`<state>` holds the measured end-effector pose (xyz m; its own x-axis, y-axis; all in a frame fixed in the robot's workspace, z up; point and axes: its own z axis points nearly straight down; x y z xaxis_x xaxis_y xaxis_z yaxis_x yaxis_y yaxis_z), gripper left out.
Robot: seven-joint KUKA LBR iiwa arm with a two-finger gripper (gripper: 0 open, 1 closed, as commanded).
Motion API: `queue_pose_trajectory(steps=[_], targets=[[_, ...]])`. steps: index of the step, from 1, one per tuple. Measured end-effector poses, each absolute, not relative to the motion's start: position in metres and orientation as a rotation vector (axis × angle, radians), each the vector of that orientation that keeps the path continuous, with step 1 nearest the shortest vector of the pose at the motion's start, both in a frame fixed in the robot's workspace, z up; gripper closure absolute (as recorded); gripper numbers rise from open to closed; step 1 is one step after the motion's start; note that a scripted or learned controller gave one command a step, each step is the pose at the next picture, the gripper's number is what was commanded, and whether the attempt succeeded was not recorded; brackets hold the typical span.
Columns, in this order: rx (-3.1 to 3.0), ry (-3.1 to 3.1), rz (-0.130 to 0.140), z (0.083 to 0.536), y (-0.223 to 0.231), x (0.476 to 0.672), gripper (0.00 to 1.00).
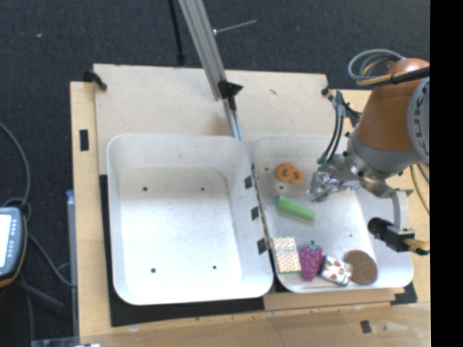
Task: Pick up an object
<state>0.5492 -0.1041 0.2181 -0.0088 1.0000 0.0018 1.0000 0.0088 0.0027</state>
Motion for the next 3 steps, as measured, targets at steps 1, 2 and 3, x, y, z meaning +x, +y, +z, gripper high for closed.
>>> queue_pose_trajectory(steps=[1,2,3], targets=[[2.214,2.231,0.003,0.217,-0.057,0.554,1.00],[2.211,2.231,0.005,0.226,0.003,0.557,1.00],[2.212,2.230,0.005,0.242,0.049,0.566,1.00]])
